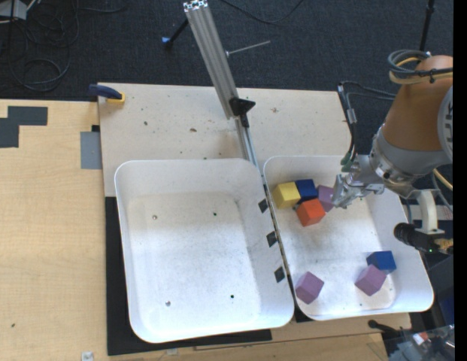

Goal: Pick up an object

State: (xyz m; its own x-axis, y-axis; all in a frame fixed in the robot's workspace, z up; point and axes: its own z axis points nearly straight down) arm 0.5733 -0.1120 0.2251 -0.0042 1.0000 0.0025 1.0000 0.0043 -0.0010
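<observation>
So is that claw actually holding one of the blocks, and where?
Cannot be told: the gripper is down against a purple block in the right bin, but no grasp is visible.

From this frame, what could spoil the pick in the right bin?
The gripper sits against a tight cluster: a purple cube, an orange cube, a yellow cube and a dark blue cube touch or nearly touch. Closing here may shove the neighbours or catch two. The purple cube is partly hidden, so a grasp is unconfirmed.

Rail: slanted aluminium bar point(215, 57) — above the bins
Clamp: blue-handled clamp point(107, 93) — bench's far-left corner
</observation>
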